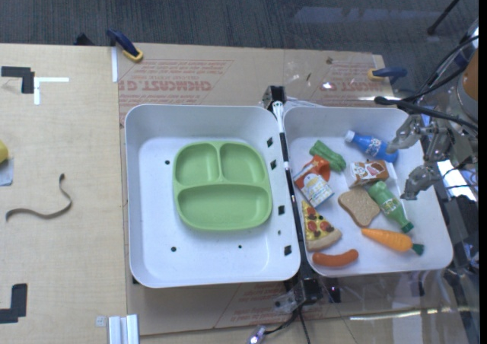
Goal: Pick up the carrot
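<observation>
Two white bins sit side by side. The left bin (pixel 144 183) holds a green divided plate (pixel 223 185). The right bin (pixel 434 251) holds toy food; the carrot (pixel 389 240) lies near its front right corner. The gripper (pixel 418 160) hovers at the right rim, jaws seemingly open and empty.

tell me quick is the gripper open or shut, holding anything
gripper: open, holding nothing, at the right bin's right edge, apart from the carrot.
</observation>
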{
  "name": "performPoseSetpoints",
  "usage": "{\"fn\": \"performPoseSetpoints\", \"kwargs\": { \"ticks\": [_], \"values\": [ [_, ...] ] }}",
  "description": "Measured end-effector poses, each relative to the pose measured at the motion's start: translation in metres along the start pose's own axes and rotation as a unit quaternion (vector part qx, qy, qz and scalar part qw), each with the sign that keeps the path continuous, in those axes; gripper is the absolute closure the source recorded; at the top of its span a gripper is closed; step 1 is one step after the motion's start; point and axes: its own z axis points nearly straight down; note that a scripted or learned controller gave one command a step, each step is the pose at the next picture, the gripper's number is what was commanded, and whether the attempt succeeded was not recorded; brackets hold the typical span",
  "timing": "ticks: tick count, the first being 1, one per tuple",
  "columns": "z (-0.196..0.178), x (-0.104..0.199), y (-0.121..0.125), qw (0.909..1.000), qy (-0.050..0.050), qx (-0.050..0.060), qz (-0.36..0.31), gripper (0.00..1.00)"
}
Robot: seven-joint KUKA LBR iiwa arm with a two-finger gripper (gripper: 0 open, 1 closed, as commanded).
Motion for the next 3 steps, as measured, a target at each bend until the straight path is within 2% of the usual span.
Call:
{"fn": "performPoseSetpoints", "kwargs": {
  "ticks": [1,2,3],
  "values": [
    [0.144,0.037,-0.034,0.9996,0.001,-0.001,-0.028,0.0],
    [0.179,0.048,-0.021,0.9964,-0.004,0.002,-0.084,0.0],
    [0.18,0.046,-0.018,0.9996,-0.003,0.0,0.027,0.0]
  ]
}}
